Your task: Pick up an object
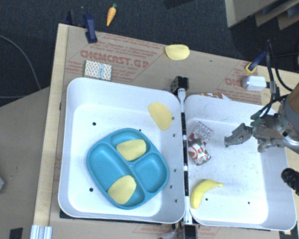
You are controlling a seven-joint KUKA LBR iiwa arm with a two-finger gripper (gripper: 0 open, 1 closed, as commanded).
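My gripper hangs over the right bin, its two fingers spread apart with nothing between them. To its left in that bin lies a crumpled red and white packet. A yellow banana rests near the bin's front left corner. The left bin holds a blue divided plate with two yellow pieces on it, one at the back and one at the front. Another yellow piece lies by the left bin's back right corner.
On the bench behind the bins sit a yellow lump, a small patterned card, a blue clip and a white block. A small orange carrot lies on the dark floor beyond. A black clamp stands between the bins.
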